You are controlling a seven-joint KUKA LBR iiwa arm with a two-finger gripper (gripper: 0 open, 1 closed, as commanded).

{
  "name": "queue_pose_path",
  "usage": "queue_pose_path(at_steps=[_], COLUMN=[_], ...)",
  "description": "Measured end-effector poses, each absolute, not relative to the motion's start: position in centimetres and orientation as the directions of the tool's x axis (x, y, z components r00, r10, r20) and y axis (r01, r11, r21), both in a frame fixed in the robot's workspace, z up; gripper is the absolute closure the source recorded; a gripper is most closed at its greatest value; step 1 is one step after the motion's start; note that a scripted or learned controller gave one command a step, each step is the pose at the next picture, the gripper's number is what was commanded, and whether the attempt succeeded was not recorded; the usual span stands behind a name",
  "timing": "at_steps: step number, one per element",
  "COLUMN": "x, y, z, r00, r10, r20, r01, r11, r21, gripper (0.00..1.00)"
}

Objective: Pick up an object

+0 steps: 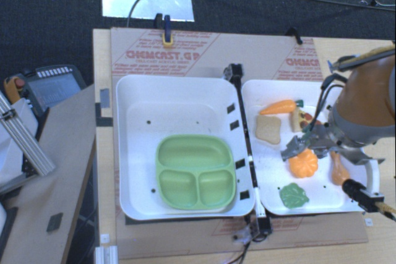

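Orange and round, the toy pumpkin [304, 164] sits mid-right bin [267, 193], toward its front edge. The gripper [299, 146] hovers just above its rear-left side; its state I cannot tell.

green tray [196, 171]: glossy plastic | bins [179, 96]: smooth white plastic
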State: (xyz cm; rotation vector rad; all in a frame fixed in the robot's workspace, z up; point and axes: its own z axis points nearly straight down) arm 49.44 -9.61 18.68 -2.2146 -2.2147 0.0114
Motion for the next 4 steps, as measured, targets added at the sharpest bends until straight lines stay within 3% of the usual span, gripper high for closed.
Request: queue_pose_path(at_steps=[1, 3, 4], x=[49.8, 48.7, 48.9], y=[-9.6, -9.8, -9.8], z=[19.3, 8.9, 10.1], r00=[-0.003, -0.001, -0.001], r10=[1.0, 1.0, 1.0], r20=[0.0, 0.001, 0.0], r01=[1.0, 1.0, 1.0], r11=[0.003, 0.001, 0.001], r21=[0.001, -0.002, 0.002], gripper=[0.0, 0.0, 1.0])
